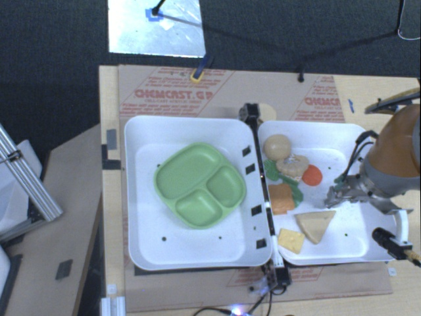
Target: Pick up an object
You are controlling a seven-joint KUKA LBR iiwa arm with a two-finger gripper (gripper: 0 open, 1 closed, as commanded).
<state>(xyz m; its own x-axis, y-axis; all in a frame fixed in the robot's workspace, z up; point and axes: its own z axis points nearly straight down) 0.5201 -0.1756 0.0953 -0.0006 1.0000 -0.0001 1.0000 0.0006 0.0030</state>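
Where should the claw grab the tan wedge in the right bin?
Probably across the wedge's two long slanted sides, near the wide middle, coming straight down. It lies flat on the bin floor with bare floor to its right; the yellow block sits close at its lower left.

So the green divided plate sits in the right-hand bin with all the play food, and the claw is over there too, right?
Not quite. The camera view shows the green divided plate alone in the left bin, not the right one. The play food does lie in the right bin, and the claw is there too.
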